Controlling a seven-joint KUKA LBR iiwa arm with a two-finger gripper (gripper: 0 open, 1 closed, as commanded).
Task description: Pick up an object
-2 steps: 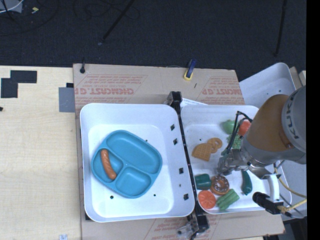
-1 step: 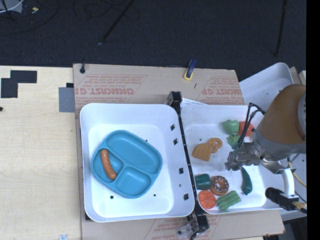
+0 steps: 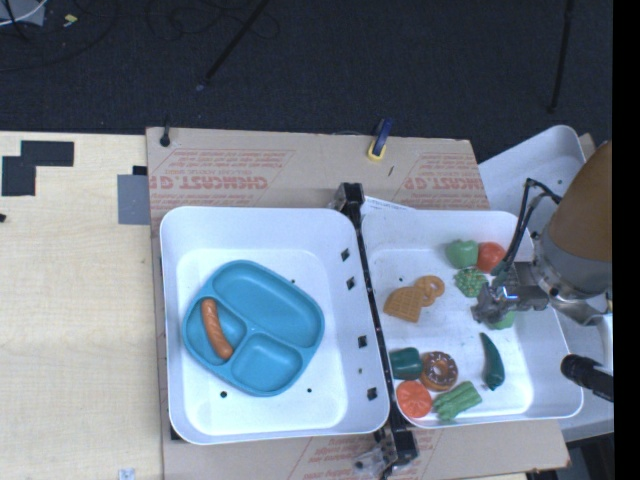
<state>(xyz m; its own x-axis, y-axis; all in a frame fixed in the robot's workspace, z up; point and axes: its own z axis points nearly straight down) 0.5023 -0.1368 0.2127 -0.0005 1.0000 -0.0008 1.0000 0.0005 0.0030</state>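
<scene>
Camera view. Two white bins sit side by side on the table. Left bin holds a blue divided plate with a sausage in its left compartment.

Right bin holds the toy food. Arm comes in from the right; tool is low over the bin's upper right part. Whether the tool is wide or narrow, I cannot tell: it is small and dark against the clutter, and nothing can be made out between its tips.

Nearest things: a green broccoli-like piece just left of the tool, touching or nearly so; a green apple and a red tomato just above it. A dark green pepper lies just below the tool, long axis running roughly up-down in the frame.

Farther left: a waffle and a pretzel, near each other. Lower: a donut, a green block, an orange slice, a green pickle.

Judgement: the broccoli-like piece is the likeliest target, lying just left of the tool, nearly under it. Crowding from the apple and tomato could spoil the grasp.
</scene>
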